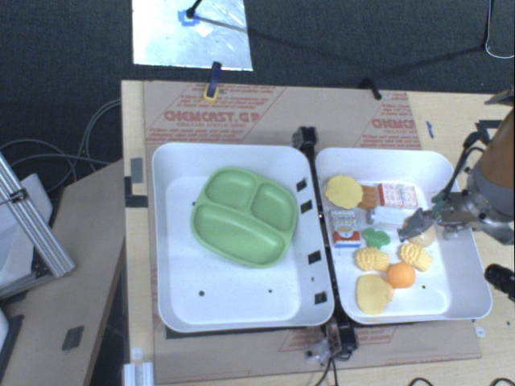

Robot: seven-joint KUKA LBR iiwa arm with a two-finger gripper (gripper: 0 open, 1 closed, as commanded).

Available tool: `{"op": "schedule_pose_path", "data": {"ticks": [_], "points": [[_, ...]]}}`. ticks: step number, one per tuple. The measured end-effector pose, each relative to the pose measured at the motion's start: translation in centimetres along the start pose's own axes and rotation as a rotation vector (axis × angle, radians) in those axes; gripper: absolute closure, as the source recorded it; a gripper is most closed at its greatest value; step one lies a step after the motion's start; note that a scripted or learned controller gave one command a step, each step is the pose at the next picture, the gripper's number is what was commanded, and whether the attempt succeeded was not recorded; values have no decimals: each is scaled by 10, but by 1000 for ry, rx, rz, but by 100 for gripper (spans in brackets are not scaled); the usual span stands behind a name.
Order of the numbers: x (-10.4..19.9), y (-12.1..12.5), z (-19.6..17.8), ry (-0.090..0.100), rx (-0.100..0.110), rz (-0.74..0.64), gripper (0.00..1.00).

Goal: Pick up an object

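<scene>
the bench carries two shallow white bins side by side on a brown cardboard sheet (273, 115). the left white bin (173, 215) holds a pale green divided plastic tray (244, 215) with three compartments, lying slightly askew near the bin's middle. the right white bin (467, 284) holds a cluster of small toy food items: a flat yellow round piece (344, 190) at the upper left, a small brown piece (369, 197) just beside it, a white packet with red print (397, 195) further right, a small red and white carton (345, 230) below the yellow round, a small green piece (375, 236) near the middle, two yellow corn-shaped pieces (371, 258) and (415, 255), an orange ball (401, 276) between and just below them, and a pale yellow flat piece (373, 293) nearest the front wall, touching the orange ball. the grey arm enters from the right, and the two-finger gripper (418, 225) sits low over the right bin, just above the right-hand corn-shaped piece and right of the green piece. nothing is seen held between its fingers; how far apart they stand cannot be told from this angle. a shiny silver sheet (191, 22) lies on the dark floor behind the bench.
</scene>
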State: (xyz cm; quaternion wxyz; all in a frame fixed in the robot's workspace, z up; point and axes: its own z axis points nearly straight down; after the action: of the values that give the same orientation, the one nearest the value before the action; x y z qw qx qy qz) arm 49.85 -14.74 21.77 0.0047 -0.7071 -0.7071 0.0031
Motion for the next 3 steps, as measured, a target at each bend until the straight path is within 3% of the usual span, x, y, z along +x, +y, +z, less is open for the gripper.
{"op": "schedule_pose_path", "data": {"ticks": [1, 3], "points": [[0, 3, -6, -2, -12, -3, 0], [13, -1, 107, -1, -10, -1, 0]]}}
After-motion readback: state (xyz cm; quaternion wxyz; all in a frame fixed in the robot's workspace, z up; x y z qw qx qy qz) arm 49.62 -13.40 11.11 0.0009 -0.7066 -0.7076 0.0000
